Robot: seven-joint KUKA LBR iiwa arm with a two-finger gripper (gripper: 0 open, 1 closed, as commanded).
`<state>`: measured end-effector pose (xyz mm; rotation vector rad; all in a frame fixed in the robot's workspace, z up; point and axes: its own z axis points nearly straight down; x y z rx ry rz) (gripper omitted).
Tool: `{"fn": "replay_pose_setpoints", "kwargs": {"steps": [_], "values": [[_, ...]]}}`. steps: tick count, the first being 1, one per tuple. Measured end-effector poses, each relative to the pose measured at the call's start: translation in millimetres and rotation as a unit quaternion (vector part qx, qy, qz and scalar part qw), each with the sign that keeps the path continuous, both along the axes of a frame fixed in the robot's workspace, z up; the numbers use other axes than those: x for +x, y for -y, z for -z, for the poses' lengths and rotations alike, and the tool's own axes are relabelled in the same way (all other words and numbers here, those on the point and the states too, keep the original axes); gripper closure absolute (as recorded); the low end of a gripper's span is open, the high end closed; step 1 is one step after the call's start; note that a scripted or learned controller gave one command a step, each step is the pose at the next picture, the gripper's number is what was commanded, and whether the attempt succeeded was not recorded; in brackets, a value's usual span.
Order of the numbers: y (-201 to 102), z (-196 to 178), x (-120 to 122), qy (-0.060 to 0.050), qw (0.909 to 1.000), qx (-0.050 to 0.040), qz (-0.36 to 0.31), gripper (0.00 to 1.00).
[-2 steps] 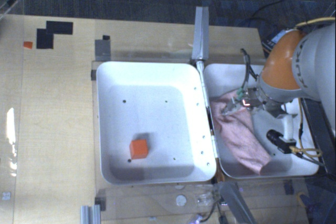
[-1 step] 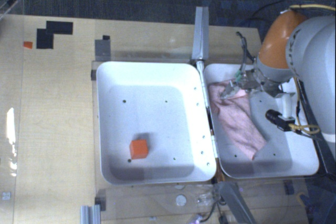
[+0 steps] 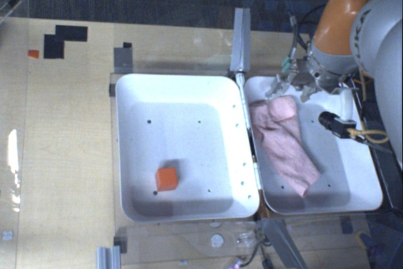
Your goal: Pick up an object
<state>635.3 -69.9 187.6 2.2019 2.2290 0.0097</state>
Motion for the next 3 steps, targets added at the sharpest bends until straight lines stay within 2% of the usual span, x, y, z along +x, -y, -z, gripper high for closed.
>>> {"fn": "replay_pose_setpoints", "kwargs": {"steps": [1, 2, 3], "values": [[22.6, 90.4, 11.4, -0.001, 0.9991, -0.0001, -0.042, 0.00], [39.2, 95.8, -19.0, 0.003, 0.9983, -0.0007, -0.058, 0.00], [37.2, 82.1, -15.4, 0.008, 0.9982, -0.0011, -0.060, 1.00]]}}
